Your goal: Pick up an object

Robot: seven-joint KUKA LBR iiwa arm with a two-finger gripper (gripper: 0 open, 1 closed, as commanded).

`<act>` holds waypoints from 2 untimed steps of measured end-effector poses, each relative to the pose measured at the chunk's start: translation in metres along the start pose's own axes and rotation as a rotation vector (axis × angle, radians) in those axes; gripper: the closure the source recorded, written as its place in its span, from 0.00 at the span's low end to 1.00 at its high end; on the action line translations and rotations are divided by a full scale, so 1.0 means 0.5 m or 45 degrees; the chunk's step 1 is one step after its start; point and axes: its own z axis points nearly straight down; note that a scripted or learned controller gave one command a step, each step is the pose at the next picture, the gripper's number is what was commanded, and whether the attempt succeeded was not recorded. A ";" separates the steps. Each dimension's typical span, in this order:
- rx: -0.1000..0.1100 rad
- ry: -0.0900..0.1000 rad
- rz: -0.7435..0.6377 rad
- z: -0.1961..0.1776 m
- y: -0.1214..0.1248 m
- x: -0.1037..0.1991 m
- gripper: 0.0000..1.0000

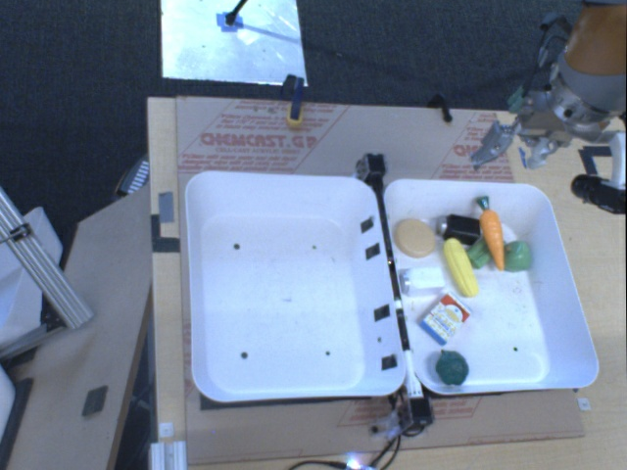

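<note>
The table (118, 262) carries a tan board (255, 130) printed in red with the word "CHEMCAST" and further letters that look like "GP", the same print repeated near the far right corner but too small to read. On the board sit two shallow white bins side by side, joined along a black hinge strip: the left bin (284, 282) and the right bin (563, 292), which holds all the objects. The arm (593, 47), grey with an orange band, hangs above the far right corner of the board, and its end effector (514, 150) is poised just beyond the right bin's far rim, its two fingers spread apart with nothing between them. In the right bin, a yellow corn cob (460, 267) lies near the middle, an orange carrot (492, 235) with a green top just right of it, touching green toy pieces (516, 256). A round tan disc (414, 237) lies at the far left, a black block (458, 227) beside it. A small printed carton (445, 318), its lettering illegible, lies nearer, and a dark green ball (452, 367) sits by the near rim.
</note>
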 end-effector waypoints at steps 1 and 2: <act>0.013 0.007 -0.013 0.199 -0.067 0.224 0.00; 0.005 0.005 -0.013 0.194 -0.123 0.428 0.00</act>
